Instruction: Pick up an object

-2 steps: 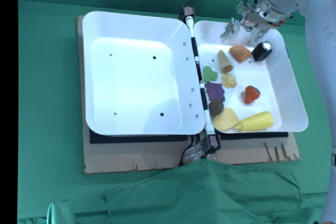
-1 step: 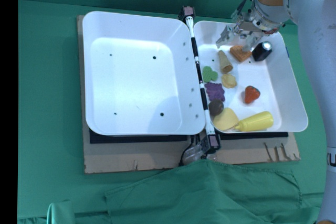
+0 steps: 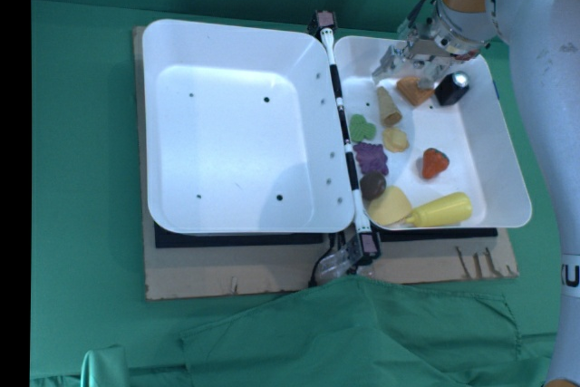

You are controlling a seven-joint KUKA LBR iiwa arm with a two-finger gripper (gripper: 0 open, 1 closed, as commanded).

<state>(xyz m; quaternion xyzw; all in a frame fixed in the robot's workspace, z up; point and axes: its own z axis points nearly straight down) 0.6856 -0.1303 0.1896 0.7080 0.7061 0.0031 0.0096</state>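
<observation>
My gripper (image 3: 413,68) hangs over the back of the right bin (image 3: 494,186), just above an orange piece (image 3: 414,91) and beside a black rounded object (image 3: 451,89). Nothing shows between its fingers. Further forward in that bin lie a tan cone (image 3: 388,105), a green piece (image 3: 362,129), a small yellow piece (image 3: 395,140), a purple grape cluster (image 3: 370,158), a red strawberry (image 3: 434,163), a dark brown ball (image 3: 372,186), a pale yellow wedge (image 3: 390,207) and a yellow bottle-shaped object (image 3: 441,210).
The left bin (image 3: 236,127) holds only a few small dark specks. A black-and-white divider rail (image 3: 343,127) runs between the bins. Both bins rest on cardboard (image 3: 181,276) over green cloth. The arm (image 3: 535,32) comes in from the right.
</observation>
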